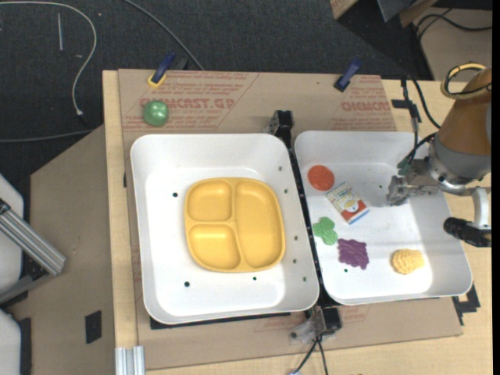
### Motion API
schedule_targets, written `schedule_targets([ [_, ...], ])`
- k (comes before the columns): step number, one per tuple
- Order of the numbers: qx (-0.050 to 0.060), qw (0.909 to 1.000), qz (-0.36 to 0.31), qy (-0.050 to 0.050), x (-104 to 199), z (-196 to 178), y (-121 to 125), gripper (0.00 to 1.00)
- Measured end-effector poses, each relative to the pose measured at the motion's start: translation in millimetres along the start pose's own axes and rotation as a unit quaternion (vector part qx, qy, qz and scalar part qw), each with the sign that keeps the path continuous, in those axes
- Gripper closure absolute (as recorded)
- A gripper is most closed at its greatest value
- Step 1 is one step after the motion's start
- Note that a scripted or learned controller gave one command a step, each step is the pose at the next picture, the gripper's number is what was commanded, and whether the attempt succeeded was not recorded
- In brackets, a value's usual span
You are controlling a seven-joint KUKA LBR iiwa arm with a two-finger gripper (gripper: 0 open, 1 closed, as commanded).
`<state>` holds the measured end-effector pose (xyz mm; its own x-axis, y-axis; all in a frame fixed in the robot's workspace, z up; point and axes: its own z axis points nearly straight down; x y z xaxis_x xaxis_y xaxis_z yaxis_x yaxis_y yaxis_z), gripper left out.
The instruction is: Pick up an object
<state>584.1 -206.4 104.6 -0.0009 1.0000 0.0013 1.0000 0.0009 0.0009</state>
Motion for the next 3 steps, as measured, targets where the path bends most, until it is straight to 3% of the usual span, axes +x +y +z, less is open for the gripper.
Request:
schedule_targets([
  [2, -0.004, 1.0000, 0.000, -0.002, 3, -116, 10, 1.00],
  [3, 0.002, 1.0000, -0.001, 0.001, 49, -114, -6, 1.00],
])
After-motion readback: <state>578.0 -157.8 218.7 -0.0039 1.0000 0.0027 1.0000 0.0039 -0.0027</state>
